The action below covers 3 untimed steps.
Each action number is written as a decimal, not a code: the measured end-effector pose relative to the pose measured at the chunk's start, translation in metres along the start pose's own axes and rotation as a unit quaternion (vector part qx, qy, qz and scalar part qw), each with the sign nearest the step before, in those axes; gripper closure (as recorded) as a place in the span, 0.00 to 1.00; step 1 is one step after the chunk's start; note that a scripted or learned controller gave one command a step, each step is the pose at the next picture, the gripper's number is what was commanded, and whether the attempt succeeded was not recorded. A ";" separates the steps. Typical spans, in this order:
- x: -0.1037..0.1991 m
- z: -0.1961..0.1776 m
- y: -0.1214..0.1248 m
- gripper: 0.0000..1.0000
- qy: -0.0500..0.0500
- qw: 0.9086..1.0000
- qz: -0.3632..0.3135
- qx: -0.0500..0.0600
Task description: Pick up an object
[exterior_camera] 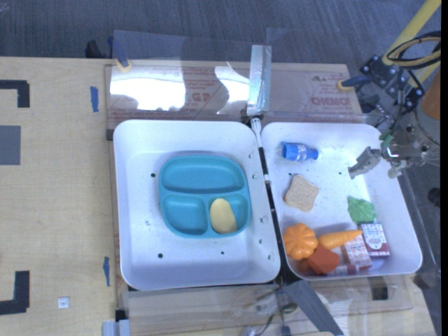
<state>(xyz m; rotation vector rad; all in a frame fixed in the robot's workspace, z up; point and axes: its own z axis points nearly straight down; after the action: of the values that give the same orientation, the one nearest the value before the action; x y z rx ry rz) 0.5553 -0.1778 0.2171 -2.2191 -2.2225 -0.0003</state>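
Note:
The right bin (329, 135) holds a small blue bottle (299, 152), a slice of toast (302, 193), a green leafy piece (361, 208), an orange pumpkin (300, 240), a carrot (339, 239), a red piece (323, 261) and two small cartons (374, 238) (355, 255). My gripper (378, 166) hangs over the bin's right side, above and slightly right of the green piece and well right of the bottle. It is open, with nothing between its fingers.
The left bin (133, 187) carries a teal divided tray (199, 177) with a yellow lemon-shaped item (222, 215) in its lower right compartment. A metal divider (258, 79) stands behind the bins. Cables (392, 68) trail at the arm on the right.

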 end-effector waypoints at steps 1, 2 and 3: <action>0.024 0.128 0.076 0.00 -0.002 0.999 -0.050 -0.006; 0.063 0.130 0.035 0.00 0.000 0.997 -0.082 -0.002; -0.009 0.121 0.045 0.00 -0.002 0.983 -0.184 -0.002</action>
<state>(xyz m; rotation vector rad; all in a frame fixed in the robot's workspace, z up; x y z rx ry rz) 0.6005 -0.1870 0.0957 -1.7764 -2.5978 -0.0003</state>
